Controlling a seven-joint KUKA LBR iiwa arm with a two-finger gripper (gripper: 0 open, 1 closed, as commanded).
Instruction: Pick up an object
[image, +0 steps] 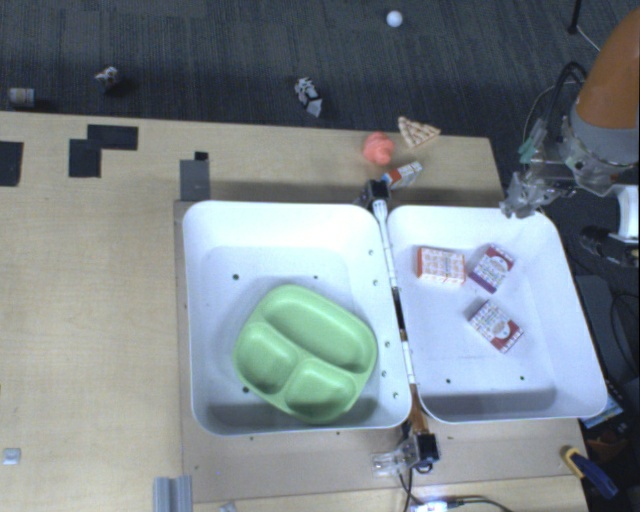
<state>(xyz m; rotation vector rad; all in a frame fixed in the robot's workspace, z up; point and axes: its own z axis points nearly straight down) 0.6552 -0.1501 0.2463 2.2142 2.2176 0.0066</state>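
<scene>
- Camera view, upper right: your metal two-finger gripper (520, 196) hangs over the right white bin's (570, 300) corner; I cannot tell its opening.
- Right white bin: three small red-and-white boxes (441, 265).
- Left white bin (205, 300): green divided plastic tray (305, 350).

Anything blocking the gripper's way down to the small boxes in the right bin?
Nothing visible. The gripper hangs over the right bin's far right corner. The three small boxes lie apart on its floor, uncovered. The green tray sits in the other bin.

Behind the bins you see a pink ball (378, 148), a wedge-shaped toy (418, 131) and a small tube (404, 175) on the bench (90, 330); black patches (100, 148) mark its far left.
</scene>
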